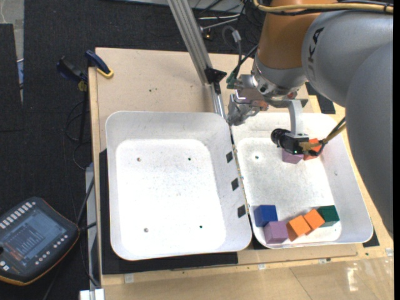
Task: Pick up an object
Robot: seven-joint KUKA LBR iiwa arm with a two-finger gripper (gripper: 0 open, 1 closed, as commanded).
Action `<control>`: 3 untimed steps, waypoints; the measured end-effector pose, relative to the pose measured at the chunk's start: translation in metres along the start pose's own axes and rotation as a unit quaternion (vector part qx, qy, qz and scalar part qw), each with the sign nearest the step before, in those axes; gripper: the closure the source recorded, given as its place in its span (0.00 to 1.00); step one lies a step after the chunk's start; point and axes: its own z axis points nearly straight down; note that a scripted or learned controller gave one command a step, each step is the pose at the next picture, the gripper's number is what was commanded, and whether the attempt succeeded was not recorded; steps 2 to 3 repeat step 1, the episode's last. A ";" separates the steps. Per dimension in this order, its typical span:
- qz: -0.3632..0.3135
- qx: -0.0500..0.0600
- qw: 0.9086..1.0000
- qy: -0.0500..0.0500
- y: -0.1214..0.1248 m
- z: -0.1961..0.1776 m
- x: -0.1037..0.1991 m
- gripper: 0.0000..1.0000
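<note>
My gripper (240, 113) hangs over the far left corner of the right bin (350, 186), close to the rim between the two bins. No object shows at its tip. A blue block (265, 214), a purple block (275, 231), an orange block (299, 225) and a green block (327, 215) lie together at the near edge of the right bin. Another purple block (292, 157) and a small orange piece (311, 148) sit at the far side of that bin, partly hidden by a black attachment (284, 139) on the wrist.
The left bin (119, 167) lies beside the right one. A slanted metal rail (190, 33) runs down to the bins' far junction, just left of the gripper. A teach pendant (31, 236) lies at the lower left, off the bench.
</note>
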 end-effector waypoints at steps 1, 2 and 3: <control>0.000 -0.001 1.000 0.000 0.020 0.018 0.046 1.00; 0.000 -0.001 1.000 0.000 0.020 0.018 0.046 1.00; 0.000 -0.001 1.000 0.000 0.020 0.018 0.046 1.00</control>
